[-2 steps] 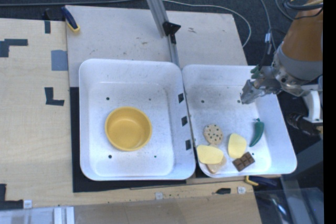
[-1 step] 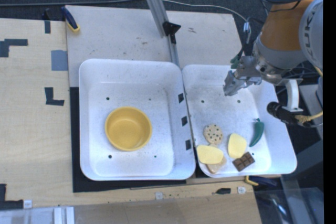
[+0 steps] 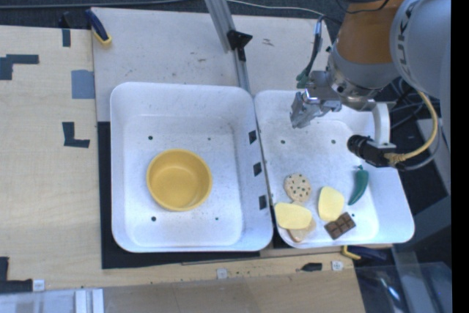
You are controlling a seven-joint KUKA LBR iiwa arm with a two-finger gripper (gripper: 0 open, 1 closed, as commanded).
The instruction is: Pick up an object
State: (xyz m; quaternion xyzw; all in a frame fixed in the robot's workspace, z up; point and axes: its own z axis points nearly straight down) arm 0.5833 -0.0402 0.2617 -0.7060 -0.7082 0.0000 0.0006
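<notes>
1. Left bin (image 3: 128, 102): you have one yellow bowl (image 3: 179, 179) standing upright on the floor of it, left of centre, apart from every wall. Nothing is near it.
2. Right bin (image 3: 392, 227): the pickable items lie bunched at the near end. From the left you see a yellow slice (image 3: 292, 215) lying over a tan piece, a speckled cookie (image 3: 297, 188) just beyond it, a second yellow piece (image 3: 330, 202), a brown chocolate block (image 3: 339, 226) just beside that, and a green chili pepper (image 3: 359, 185) towards the right wall.
3. Gripper (image 3: 302, 116): it hangs over the far end of the right bin, well apart from the cluster. Nothing is visible between its fingers. How far they stand open, you cannot tell at this angle.
4. Progress: judged from this layout, the pick is not yet made. All items rest on the bin floor. The approach, descent, closing and lift are left.
5. Condition of targets: small, flat, toy-like food pieces. The overlapping yellow slice and tan piece look awkward. The cookie and the pepper lie clearer.
</notes>
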